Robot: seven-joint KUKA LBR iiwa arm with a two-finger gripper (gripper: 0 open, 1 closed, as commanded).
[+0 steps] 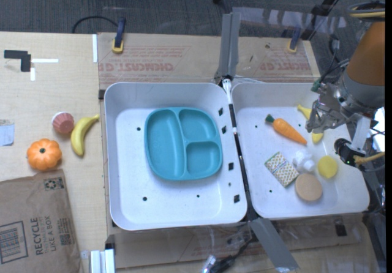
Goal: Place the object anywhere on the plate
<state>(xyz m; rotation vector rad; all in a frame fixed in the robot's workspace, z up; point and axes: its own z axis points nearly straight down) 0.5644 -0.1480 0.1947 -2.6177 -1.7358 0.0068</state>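
From my feed, the teal plate (183,143), split into three sections, lies in the left bin (122,161) with nothing on it. The arm (367,63) reaches in from the right, and its tool (320,120) hangs over the far right part of the right bin (257,204), just above a small yellow piece (304,111) and close to the carrot (287,130). I cannot tell how the tool is set from this angle, and I see nothing between its tips. The things I could pick sit together in the right bin: the orange carrot with its green top lies tilted near the middle, a patterned packet (282,169) sits nearer me, a small white lump (302,160) lies just beside it, a yellow lemon-like piece (327,167) is to its right, and a tan disc (308,187) rests near the front. Out on the tabletop (43,100), left of the bins, I see a banana (81,134), a small pumpkin (44,154) and a pink cupcake-like thing (63,123), well apart from the plate.
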